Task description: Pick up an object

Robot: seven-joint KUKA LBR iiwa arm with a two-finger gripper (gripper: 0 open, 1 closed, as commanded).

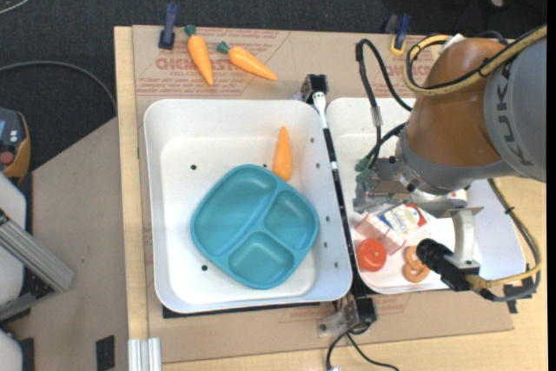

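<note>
So, the hand [380,180] is parked low in the right bin [512,243], hidden under the grey and orange arm [460,117], so whether it's spread or pressed together cannot be told. Just beside it, a white and red packet [398,220], a red round object [372,254] and a small orange ring [414,268] are seen. In the left bin [165,187], a blue divided tray [254,226] is lying with a carrot [282,153] at its upper edge. Two more carrots [224,58] are left on the surface [130,100] behind.
</note>
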